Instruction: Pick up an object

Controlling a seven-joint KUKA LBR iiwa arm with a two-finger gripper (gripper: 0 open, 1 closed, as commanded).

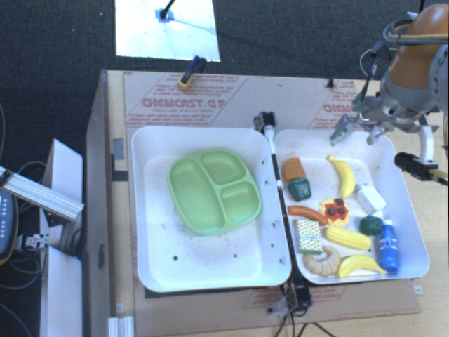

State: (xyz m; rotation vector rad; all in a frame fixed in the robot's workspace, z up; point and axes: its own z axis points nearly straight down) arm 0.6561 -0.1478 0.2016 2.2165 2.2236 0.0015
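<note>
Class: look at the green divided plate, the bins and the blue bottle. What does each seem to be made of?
Green plate: likely moulded plastic, matt, one even colour. Bins: probably thin plastic, white, smooth, with rounded formed rims. Blue bottle: seemingly plastic, slightly glossy; too small to be sure.

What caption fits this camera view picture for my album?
A robot arm hovers over the bin of toy food, next to a green plate in the other bin.

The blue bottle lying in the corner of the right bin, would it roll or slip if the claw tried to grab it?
The blue bottle looks round-bodied and lies on its side, so a push would probably roll it. Its smooth surface may slip between fingers. A banana and the bin wall beside it could hem it in.
</note>
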